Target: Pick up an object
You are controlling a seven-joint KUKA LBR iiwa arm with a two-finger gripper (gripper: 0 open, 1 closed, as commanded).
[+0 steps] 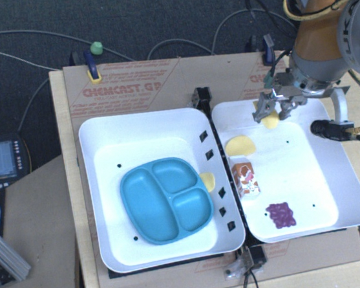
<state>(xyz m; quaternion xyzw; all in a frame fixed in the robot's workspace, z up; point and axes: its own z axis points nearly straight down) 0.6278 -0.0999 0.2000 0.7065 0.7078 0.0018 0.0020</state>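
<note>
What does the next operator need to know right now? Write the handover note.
Tool: over the far end of the right bin, fingers around a small yellow object, apparently shut on it.
Right bin also holds a pale yellow piece, a small printed packet and a purple grape bunch.
Left bin: blue divided plate, another yellow piece at its right edge.
Done: grasp seemingly made.
Left: confirm the lift; I cannot tell whether the object has cleared the bin floor.
</note>
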